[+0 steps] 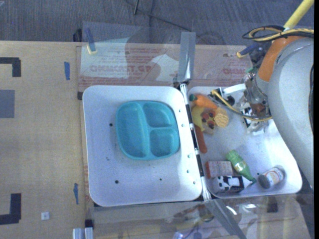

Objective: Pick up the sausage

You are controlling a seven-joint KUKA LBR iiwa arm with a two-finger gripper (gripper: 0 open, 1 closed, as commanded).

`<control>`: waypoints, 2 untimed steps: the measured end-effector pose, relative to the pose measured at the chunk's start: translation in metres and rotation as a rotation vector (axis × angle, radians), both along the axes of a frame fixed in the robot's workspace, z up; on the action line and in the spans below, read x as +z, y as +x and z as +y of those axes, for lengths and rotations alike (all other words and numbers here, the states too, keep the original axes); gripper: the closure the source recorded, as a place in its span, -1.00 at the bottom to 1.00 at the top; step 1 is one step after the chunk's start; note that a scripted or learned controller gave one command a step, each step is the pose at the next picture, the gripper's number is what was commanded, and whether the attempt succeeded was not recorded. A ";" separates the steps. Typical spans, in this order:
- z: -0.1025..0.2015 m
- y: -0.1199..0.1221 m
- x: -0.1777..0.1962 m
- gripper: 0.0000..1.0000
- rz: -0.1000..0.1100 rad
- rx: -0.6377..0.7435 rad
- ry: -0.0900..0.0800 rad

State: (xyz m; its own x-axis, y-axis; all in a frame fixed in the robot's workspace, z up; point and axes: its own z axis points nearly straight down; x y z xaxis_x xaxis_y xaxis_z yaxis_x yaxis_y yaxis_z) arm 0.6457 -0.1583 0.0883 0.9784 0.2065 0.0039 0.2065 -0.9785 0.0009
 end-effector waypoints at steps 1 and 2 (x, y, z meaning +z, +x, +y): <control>0.055 0.015 0.000 -1.00 0.008 0.016 -0.003; 0.056 0.016 0.012 1.00 0.005 0.020 -0.003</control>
State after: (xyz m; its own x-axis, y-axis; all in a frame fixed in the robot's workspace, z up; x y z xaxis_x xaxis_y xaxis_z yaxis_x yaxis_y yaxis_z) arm 0.6620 -0.1025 0.1000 0.9741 0.2262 -0.0018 0.2262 -0.9741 0.0024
